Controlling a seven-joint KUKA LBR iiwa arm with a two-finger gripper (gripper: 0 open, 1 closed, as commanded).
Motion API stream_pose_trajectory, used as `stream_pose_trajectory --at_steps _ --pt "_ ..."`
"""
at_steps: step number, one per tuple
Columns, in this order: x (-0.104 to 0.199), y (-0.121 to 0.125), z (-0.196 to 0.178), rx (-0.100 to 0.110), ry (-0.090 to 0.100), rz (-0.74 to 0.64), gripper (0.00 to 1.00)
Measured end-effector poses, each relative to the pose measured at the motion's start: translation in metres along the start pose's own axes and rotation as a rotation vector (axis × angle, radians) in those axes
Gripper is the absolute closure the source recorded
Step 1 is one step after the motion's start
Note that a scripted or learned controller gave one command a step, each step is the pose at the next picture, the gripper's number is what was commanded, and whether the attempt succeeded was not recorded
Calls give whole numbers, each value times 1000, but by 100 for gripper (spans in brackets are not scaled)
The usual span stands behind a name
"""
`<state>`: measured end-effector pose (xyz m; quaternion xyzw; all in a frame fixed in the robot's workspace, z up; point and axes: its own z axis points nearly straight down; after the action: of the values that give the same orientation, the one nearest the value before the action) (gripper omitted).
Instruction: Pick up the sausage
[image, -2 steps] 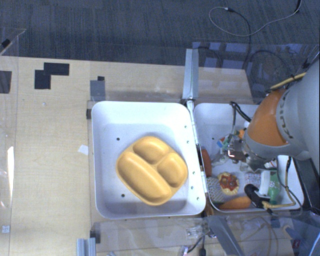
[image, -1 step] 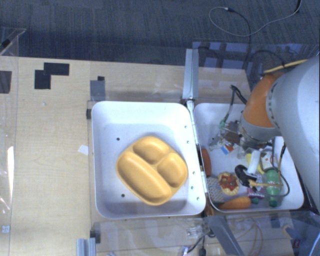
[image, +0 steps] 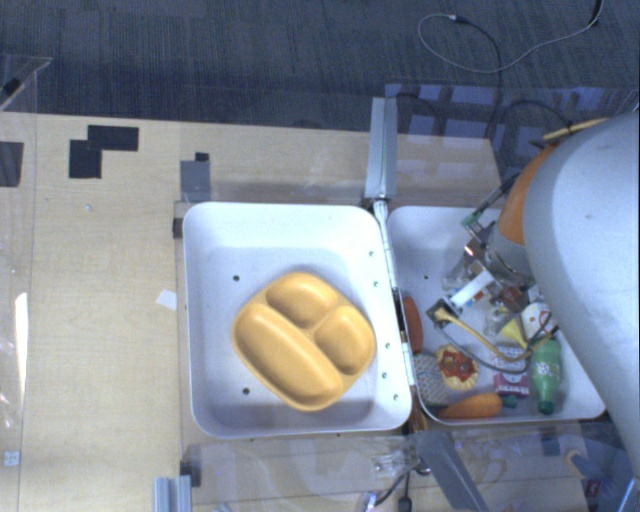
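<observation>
The sausage (image: 411, 322) is a short reddish-brown link lying lengthwise against the left wall of the right bin (image: 420, 232). My gripper (image: 476, 272) hangs over the middle of that bin, below the orange band (image: 511, 212) on the grey arm. It is to the right of the sausage and slightly farther back, a clear gap away from it. Cables and the wrist body clutter the view around the gripper tip.
The right bin also holds an orange carrot (image: 470, 405), a green bottle (image: 546, 375), a pizza slice (image: 458, 367), a yellow cheese wedge (image: 513, 329) and other small items. The left bin (image: 210, 250) holds a yellow divided plate (image: 303, 338). A metal divider (image: 379, 150) separates the bins.
</observation>
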<state>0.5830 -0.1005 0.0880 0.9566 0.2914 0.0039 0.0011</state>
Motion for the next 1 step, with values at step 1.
stream_pose_trajectory --at_steps 1 --pt "37 9 -25 2 -5 382 0"
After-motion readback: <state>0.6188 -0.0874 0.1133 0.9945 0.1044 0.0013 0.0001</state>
